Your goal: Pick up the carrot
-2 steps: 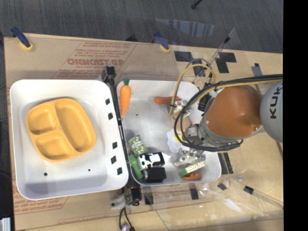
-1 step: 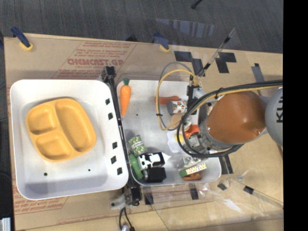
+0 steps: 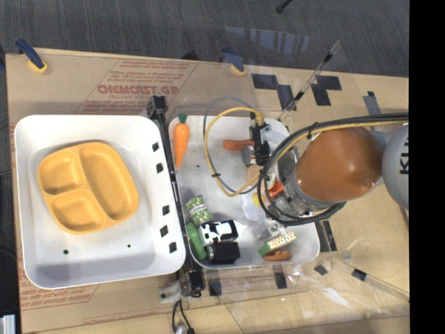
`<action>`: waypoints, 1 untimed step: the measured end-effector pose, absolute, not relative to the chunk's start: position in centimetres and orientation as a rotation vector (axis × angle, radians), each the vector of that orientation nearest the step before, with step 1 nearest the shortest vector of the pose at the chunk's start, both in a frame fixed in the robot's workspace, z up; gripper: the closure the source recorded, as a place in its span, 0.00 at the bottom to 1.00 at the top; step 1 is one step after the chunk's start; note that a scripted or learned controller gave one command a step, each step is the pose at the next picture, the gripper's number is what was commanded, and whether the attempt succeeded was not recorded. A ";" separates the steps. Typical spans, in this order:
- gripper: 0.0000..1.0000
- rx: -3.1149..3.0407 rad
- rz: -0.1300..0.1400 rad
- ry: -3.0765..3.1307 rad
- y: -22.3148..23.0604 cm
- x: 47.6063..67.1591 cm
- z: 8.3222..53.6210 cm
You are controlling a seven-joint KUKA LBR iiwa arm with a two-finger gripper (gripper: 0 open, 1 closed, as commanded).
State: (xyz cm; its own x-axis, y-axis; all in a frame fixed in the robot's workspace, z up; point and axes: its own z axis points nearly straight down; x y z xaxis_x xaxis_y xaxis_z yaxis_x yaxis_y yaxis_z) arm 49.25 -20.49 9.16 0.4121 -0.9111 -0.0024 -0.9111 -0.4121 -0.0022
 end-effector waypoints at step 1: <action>1.00 -2.478 -0.005 1.925 -14.5 53.4 17.8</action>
